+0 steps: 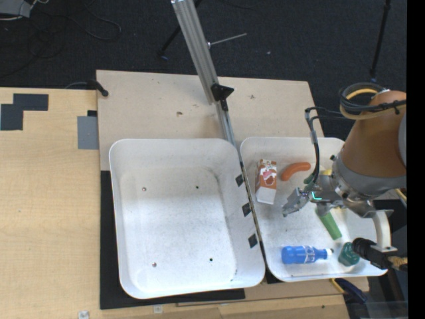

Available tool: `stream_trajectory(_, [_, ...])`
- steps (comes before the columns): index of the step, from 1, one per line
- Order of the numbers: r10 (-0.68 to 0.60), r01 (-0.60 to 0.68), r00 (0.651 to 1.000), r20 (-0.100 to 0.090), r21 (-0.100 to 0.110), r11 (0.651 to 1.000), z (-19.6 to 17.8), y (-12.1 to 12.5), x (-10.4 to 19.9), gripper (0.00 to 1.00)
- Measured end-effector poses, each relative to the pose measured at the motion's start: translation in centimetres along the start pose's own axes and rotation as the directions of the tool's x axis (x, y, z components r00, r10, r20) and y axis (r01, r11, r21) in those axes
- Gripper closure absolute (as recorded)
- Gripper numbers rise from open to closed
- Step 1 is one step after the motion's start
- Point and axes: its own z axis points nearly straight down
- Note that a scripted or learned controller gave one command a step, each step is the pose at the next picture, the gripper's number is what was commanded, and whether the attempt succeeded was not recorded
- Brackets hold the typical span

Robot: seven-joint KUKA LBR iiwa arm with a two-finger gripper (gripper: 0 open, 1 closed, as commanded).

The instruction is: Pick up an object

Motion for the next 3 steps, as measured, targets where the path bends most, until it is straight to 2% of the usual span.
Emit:
stream_trajectory(1, [-0.003,0.003,1.0,-0.001,0.006,1.0,4.4,-0.3,-0.4,0.0])
stream_trajectory(2, [-0.003,0.003,1.0,-0.002,0.007,1.0,10.8,-0.7,0.1,0.0])
stream_trajectory(3, [0.0,0.0,1.0,0.0,-0.002,1.0,11.3,-0.7,0.1,0.0])
